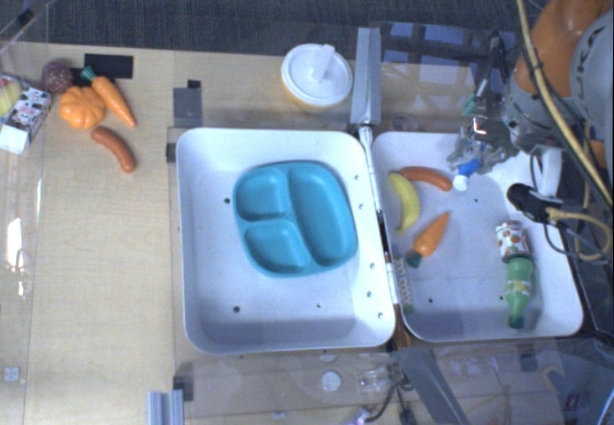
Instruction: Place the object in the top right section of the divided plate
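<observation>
The blue divided plate (293, 218) lies in the left bin (206, 318). The right bin (556, 318) holds a banana (406, 200), a sausage (425, 177), a carrot (431, 235), a small can (512, 241) and a green bottle (518, 291). The gripper (477, 151) hovers at that bin's far edge, just beside the sausage.

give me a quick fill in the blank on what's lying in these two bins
The blue divided plate lies in the ____ white bin.
The yellow banana lies in the ____ white bin.
The green bottle lies just below the small ____.
The orange toy carrot lies beside the ____.

Missing: left; right; can; banana
</observation>
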Available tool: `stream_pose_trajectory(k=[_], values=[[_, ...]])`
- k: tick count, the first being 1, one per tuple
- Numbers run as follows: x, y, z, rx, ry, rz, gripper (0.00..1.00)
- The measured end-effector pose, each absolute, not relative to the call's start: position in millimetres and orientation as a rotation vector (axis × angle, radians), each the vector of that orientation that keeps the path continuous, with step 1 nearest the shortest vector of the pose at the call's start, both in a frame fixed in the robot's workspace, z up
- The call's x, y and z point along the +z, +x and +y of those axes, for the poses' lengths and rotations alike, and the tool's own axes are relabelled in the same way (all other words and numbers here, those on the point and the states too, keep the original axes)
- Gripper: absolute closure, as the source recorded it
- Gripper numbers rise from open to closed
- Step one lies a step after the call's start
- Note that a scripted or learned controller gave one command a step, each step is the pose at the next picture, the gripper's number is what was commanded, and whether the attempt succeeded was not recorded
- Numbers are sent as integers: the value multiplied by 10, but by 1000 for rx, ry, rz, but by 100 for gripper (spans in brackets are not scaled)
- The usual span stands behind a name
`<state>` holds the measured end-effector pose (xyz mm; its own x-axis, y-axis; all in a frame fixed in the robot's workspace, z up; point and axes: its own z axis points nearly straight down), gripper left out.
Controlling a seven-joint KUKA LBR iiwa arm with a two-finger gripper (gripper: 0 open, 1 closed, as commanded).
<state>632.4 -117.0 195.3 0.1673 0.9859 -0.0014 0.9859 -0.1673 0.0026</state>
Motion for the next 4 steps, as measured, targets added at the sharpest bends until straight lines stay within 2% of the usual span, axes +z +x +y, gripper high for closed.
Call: stream_pose_trajectory(k=[1,2,3,4], values=[[2195,6511,-515,4,2376,2053,100],[2322,6616,151,4,2345,2089,100],[2066,6607,705,3,2261,2180,100],[2279,6510,1214,6,2213,2228,100]])
